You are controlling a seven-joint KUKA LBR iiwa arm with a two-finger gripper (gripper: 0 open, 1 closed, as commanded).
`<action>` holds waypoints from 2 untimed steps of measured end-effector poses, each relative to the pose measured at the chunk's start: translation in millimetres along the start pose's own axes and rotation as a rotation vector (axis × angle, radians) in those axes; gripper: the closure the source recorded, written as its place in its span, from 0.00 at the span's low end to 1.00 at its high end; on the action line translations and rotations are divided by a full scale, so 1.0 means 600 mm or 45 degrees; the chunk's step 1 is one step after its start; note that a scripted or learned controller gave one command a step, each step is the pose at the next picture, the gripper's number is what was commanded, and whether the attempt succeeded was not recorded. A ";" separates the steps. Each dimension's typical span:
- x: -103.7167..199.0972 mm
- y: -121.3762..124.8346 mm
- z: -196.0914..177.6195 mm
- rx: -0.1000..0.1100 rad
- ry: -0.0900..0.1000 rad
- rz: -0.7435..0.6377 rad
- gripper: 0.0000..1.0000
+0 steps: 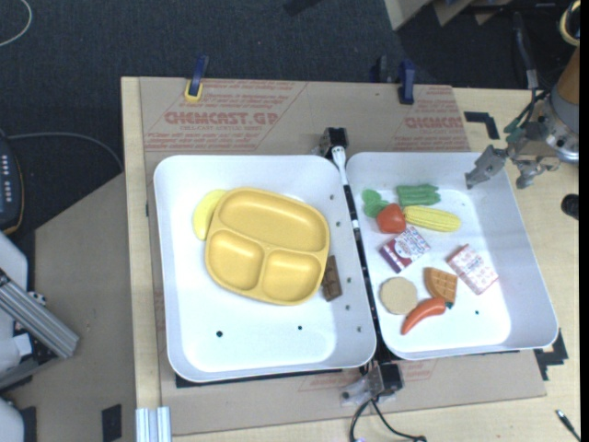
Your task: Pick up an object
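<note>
I am hovering my pincer point(504, 167), fingers spread and empty, at two o'clock over the right bin point(525, 274); next I am needing to descend onto the toy corn point(433, 217).

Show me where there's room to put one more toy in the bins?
Left bin: a wide bare strip along the front edge, below the yellow divided plate. Right bin: bare floor along its right side, past the small red-and-white packet, and along the back edge. It is crowded around the tomato and corn.
</note>
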State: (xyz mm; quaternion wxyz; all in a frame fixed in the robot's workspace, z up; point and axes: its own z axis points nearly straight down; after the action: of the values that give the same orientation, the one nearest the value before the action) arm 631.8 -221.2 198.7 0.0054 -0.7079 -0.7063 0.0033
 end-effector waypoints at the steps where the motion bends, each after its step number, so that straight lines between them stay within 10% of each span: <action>1: 0.000 0.005 -0.013 -0.017 -0.005 -0.003 0.00; 2: 0.001 0.002 0.058 -0.009 -0.002 -0.004 0.00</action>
State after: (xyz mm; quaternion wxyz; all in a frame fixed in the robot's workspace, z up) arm 632.8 -220.6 163.7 0.0022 -0.7069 -0.7073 0.0013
